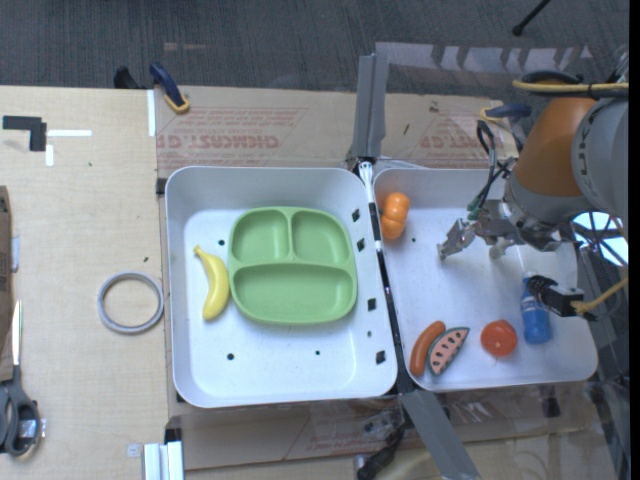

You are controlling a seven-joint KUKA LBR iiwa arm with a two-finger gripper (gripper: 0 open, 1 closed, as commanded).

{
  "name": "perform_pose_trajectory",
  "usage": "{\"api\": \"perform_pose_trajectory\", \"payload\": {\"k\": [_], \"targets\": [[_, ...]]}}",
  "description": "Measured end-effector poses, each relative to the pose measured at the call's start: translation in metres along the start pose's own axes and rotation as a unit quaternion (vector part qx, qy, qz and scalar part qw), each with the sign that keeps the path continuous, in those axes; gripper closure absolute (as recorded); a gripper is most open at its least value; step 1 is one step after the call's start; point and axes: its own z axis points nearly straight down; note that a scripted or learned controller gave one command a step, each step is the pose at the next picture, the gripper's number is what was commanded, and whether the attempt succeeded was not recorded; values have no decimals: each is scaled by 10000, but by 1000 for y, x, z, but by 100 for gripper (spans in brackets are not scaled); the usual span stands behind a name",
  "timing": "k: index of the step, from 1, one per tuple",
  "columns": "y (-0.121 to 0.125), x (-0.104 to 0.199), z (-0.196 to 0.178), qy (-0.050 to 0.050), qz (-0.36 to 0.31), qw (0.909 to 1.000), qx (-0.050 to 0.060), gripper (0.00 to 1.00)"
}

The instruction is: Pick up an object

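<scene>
My gripper hangs over the upper middle of the right bin, fingers open with nothing between them. An orange fruit lies to its left against the bin's left wall. Along the bin's front lie a red sausage, a watermelon slice touching it, a red tomato and a blue bottle. In the left bin a green divided plate sits with a yellow banana just left of it.
The grey arm with its orange band comes in from the right above the right bin's far corner. On the bench left of the bins lie a tape ring, scissors and a blue clamp.
</scene>
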Motion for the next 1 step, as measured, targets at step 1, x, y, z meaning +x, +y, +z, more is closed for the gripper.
{"api": "perform_pose_trajectory", "payload": {"k": [1], "targets": [[-46,-33,0,18,-2,10000,4,0]]}}
